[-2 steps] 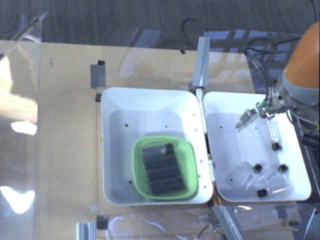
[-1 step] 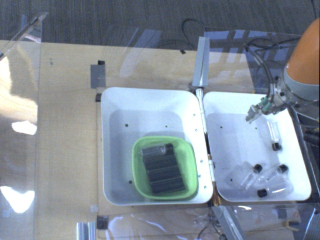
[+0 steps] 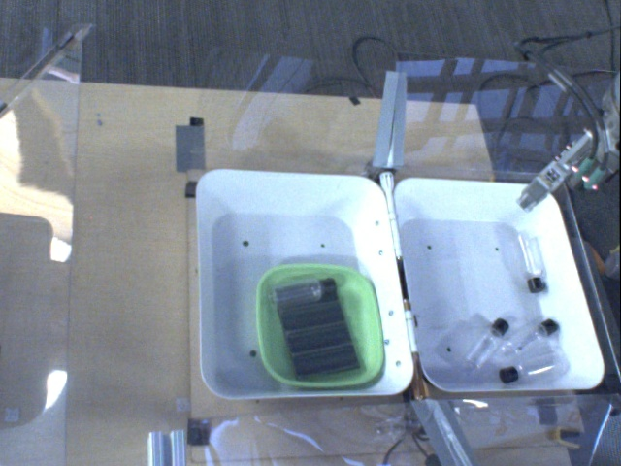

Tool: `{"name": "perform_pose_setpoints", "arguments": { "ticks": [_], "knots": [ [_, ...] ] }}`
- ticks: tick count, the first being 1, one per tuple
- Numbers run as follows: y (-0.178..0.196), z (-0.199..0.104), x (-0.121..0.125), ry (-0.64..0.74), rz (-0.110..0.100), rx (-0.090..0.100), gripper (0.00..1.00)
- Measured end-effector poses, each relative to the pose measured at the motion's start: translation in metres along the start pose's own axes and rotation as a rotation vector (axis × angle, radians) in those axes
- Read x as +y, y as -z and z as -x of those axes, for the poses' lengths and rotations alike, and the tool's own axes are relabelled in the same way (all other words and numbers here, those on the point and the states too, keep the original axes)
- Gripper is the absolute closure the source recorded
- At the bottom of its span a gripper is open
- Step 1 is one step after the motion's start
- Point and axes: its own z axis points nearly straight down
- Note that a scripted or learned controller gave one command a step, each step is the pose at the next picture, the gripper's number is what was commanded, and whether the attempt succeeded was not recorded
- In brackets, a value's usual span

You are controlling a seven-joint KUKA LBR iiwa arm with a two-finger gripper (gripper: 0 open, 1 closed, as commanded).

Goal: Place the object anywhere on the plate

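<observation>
On green plate (image 3: 367, 320), clear vial (image 3: 303, 290)

- You have two white bins side by side on the wooden desk (image 3: 116, 260): the left bin (image 3: 218, 289) and the right bin (image 3: 456, 221).
- Between the two bins, a grey metal bar (image 3: 392, 124) runs away from their shared edge toward the far side of the desk.
- Left of that bar, beyond the left bin's far corner, you see a small grey block (image 3: 190, 146) lying on the desk.
- Beyond the desk lies dark carpet floor (image 3: 243, 17), with black cables (image 3: 374, 61) trailing over it near the bar's far end.
</observation>
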Motion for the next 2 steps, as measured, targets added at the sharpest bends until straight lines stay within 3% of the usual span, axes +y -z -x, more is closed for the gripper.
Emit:
{"name": "perform_pose_setpoints", "arguments": {
  "ticks": [1,2],
  "knots": [
    [0.007,-0.049,0.055,0.233,-0.001,0.005,1.0],
    [-0.061,-0.072,0.113,0.396,-0.001,0.007,1.0]
  ]
}}
